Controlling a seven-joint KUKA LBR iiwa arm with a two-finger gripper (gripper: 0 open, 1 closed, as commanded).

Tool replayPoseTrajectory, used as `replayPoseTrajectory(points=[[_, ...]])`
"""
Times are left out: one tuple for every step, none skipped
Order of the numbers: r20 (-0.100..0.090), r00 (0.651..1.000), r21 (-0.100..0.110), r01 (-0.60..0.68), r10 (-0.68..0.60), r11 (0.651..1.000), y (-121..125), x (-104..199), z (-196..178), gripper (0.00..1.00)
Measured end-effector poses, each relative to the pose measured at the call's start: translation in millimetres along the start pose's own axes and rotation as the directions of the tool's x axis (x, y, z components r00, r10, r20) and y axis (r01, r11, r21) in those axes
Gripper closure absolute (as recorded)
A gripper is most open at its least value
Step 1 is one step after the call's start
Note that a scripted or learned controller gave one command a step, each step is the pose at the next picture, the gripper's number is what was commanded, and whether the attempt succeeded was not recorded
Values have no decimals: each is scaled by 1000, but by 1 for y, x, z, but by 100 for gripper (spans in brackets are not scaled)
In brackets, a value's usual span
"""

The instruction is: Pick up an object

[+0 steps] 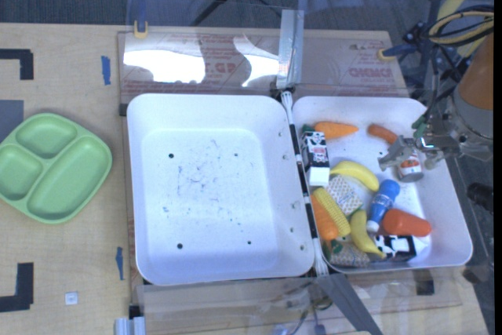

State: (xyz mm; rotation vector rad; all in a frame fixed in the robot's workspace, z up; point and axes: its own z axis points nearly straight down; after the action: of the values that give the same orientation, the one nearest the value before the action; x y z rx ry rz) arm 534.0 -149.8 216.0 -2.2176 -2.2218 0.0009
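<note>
The right bin (451, 192) holds a jumble of toy food. There is an orange carrot (336, 129), a small orange piece (383, 132), a black-and-white carton (316, 148), a yellow banana (357, 173), a corn cob (329, 209), a blue bottle (383, 200) and a red-orange piece (405, 223). My gripper (408, 158) hangs over the upper right part of this bin, reaching in from the right. A small white-and-red object (409, 168) sits right at its tip. Whether that object is gripped or lies beneath is unclear.
The left bin (212, 184) adjoins the right one along a central hinge. A green divided plate (51, 166) lies on the bench at far left. Clear plastic panels stand behind the bins, and cables and tripod legs crowd the upper right.
</note>
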Motion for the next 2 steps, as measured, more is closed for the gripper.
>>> replayPoseTrajectory(points=[[1,998,-1,62,-62,998,-36,19,69,0],[4,994,-7,109,-109,994,-53,-16,130,0]])
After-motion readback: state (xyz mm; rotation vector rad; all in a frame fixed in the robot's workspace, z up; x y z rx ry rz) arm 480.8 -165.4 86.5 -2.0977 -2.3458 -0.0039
